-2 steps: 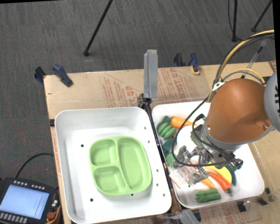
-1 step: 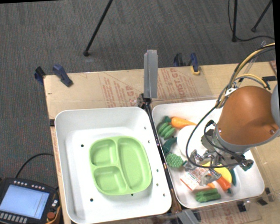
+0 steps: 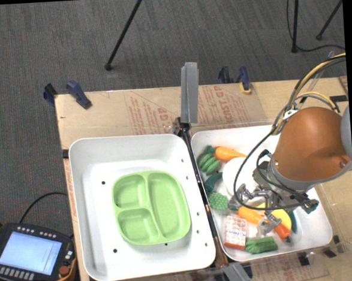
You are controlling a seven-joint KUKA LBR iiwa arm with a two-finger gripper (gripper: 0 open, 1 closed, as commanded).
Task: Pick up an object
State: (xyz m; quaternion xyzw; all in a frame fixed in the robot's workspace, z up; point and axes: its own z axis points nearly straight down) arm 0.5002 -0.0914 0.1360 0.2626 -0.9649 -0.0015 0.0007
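The gripper (image 3: 262,206) hangs low over the right bin (image 3: 318,238), near its front edge, above a crowded group of toy foods, and I cannot tell from this slanted view if it is wide, narrow or holding something, because the metal parts and cables cover each other. No object is visibly lifted, so I judge that the pick is not yet done. The nearest candidates lie just under the tool: an orange carrot-like piece (image 3: 280,228) touching a yellow banana-like piece (image 3: 281,215), both smooth, rounded plastic that can slip sideways from a grasp. To do this step well, I think the tool should come down straight on one piece only, across its narrow width, and close away from the neighbours. A flat red and white box (image 3: 234,231) lies beside them toward the bin's front left corner, with a dark green ridged piece (image 3: 261,244) along the front edge; green pods (image 3: 207,162) and another orange piece (image 3: 230,153) lie near the back left corner. The left bin (image 3: 85,167) carries a light green divided tray (image 3: 150,206) with three compartments, matte and with soft corners.
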